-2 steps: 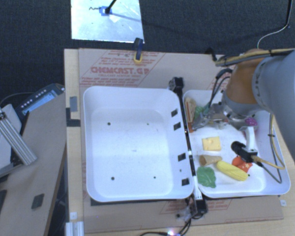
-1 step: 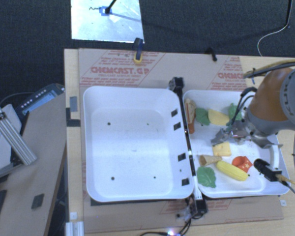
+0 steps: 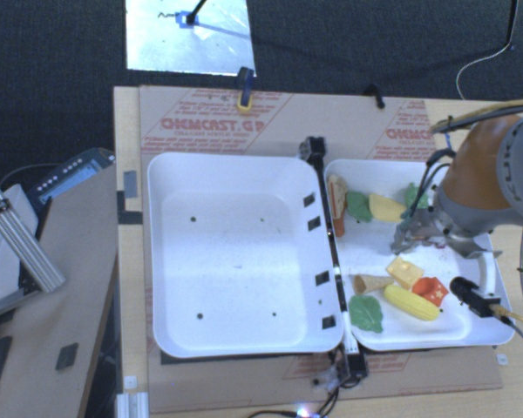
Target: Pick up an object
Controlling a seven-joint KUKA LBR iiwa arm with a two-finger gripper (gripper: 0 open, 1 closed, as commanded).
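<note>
Near rim of the right bin (image 3: 418, 342) runs just below the nearest pieces. The left bin (image 3: 235, 259) sits beside it with a broad white floor, and the two meet along a black-clipped divider (image 3: 327, 233). Nearest is a green leafy piece (image 3: 366, 313) in the near-left corner, tight to rim and divider, with little room on those two sides. Just right of it is a long yellow piece (image 3: 411, 303), lying flat. Its long axis slants from far-left to near-right, right tip toward the near rim, with a strip of white floor between it and that rim. A red block (image 3: 431, 290) touches its far side, and a yellow block (image 3: 404, 272) is just beyond, close against the red one. A tan wedge (image 3: 372, 282) lies left of the yellow block, near the divider. Mid-bin, the gripper (image 3: 412, 236) is low over the floor just beyond the yellow block, and the arm (image 3: 488, 181) reaches in across the right rim. Cannot tell whether the gripper is open or closed. There is open white floor left of the gripper, between the near cluster and the far row. In the far row a brown slab (image 3: 338, 200) stands on edge against the divider, long axis near-to-far. Next is a green piece (image 3: 358, 205), with a pale yellow piece (image 3: 386, 208) touching it, long axis left-to-right. A second green piece (image 3: 411, 196) lies just beyond the gripper. Past the far rim is a board with red lettering (image 3: 209, 124), with a yellow clamp (image 3: 244, 103) at its far edge.
</note>
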